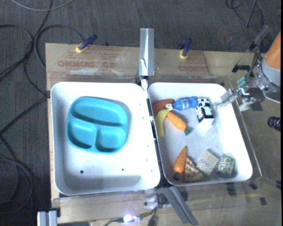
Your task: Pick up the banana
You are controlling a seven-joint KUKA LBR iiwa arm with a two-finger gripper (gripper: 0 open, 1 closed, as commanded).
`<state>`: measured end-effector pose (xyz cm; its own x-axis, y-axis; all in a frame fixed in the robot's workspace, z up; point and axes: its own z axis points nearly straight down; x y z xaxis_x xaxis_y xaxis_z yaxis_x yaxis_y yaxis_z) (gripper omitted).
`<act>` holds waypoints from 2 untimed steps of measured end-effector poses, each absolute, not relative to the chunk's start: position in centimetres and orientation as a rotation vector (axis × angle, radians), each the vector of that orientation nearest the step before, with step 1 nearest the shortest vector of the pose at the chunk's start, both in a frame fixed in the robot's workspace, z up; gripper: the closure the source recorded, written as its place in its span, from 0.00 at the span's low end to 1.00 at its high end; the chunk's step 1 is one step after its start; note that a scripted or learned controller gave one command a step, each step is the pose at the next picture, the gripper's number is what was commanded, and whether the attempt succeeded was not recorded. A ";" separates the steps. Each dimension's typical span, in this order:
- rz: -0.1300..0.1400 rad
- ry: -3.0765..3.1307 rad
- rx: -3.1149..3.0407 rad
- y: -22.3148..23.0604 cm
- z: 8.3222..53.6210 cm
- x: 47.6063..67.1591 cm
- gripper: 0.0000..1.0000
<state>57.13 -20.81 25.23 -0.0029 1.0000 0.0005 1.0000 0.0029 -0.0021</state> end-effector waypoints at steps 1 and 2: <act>0.000 -2.530 -1.859 -17.8 9.7 52.1 0.00; -0.009 -2.480 -1.952 -16.6 9.0 50.4 0.00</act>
